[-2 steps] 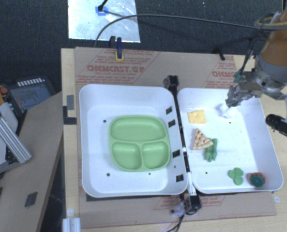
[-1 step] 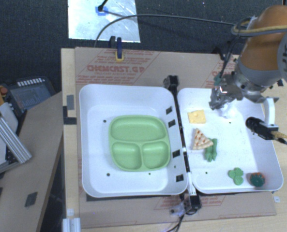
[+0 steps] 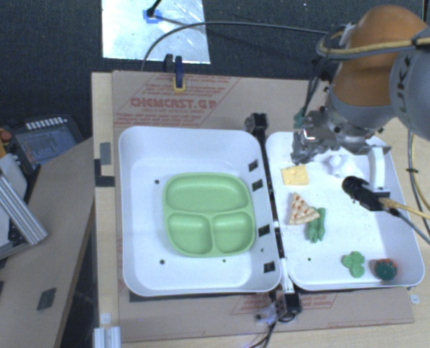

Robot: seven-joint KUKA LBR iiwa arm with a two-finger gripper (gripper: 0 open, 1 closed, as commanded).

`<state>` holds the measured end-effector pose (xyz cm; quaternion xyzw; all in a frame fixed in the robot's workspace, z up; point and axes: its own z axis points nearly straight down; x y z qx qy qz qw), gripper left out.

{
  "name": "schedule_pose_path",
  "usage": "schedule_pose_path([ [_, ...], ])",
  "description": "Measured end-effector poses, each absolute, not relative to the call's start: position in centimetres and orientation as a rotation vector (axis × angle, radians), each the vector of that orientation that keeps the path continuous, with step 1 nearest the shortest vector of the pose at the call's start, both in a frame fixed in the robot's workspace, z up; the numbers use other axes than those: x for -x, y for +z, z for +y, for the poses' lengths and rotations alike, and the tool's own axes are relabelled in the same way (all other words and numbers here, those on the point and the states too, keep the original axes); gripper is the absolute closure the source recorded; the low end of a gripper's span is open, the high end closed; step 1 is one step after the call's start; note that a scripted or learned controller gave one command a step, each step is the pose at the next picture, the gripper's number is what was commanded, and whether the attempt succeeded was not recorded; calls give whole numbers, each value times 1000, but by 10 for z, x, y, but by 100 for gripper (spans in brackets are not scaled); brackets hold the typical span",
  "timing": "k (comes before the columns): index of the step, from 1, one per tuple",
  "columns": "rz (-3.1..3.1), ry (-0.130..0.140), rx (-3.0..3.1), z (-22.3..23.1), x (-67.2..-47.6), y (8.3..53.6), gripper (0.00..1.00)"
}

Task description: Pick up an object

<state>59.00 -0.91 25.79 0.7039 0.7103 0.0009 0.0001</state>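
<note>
Two white bins on the table (image 3: 106, 216).
Gripper (image 3: 302, 153) hangs just above the yellow cheese slice (image 3: 295, 175) in the right bin (image 3: 410, 267); whether it is open, I cannot tell.

One fixed camera looks down at a slant on both white bins (image 3: 138, 216) from above the bench (image 3: 106, 122); the arm (image 3: 378, 56) enters from the right.
</note>
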Motion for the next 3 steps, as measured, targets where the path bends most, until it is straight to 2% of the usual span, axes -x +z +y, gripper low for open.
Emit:
schedule_pose_path([
  [1, 2233, 2, -2212, 44, -580, 242, 100],
  [2, 2231, 1, -2213, 93, -585, 225, 100],
  [3, 2226, 1, -2217, 90, -585, 225, 0],
])
